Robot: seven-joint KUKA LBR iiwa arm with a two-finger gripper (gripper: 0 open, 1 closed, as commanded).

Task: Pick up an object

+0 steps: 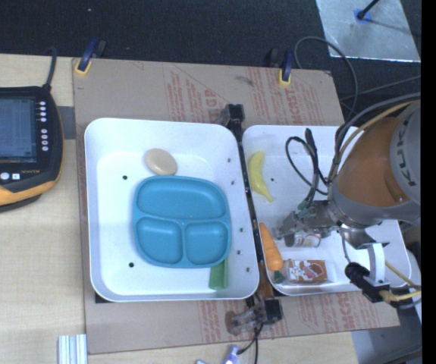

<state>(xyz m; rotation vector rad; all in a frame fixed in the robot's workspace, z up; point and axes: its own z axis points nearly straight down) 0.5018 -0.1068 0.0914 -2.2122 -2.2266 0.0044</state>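
Observation:
In the right bin [282, 139], a yellow banana [258, 174] lies near the left wall. An orange carrot [271, 250] rests lower down along that same wall. A small printed packet [307, 271] lies flat at the bin's front edge. My gripper [302, 230] hangs low over the middle of this bin, just right of the carrot and just above the packet, with cables around it. My wrist covers the bin's right half. The left bin [96, 203] holds a blue divided plate [181, 220], a beige oval object [160, 161] behind it and a green piece [218, 277] at the front right corner.
A teach pendant [9, 146] with a screen lies on the bench far left. Both bins sit on a brown board [164, 89] held by clamps [285, 67]. Black cables [308, 154] loop over the right bin's back half.

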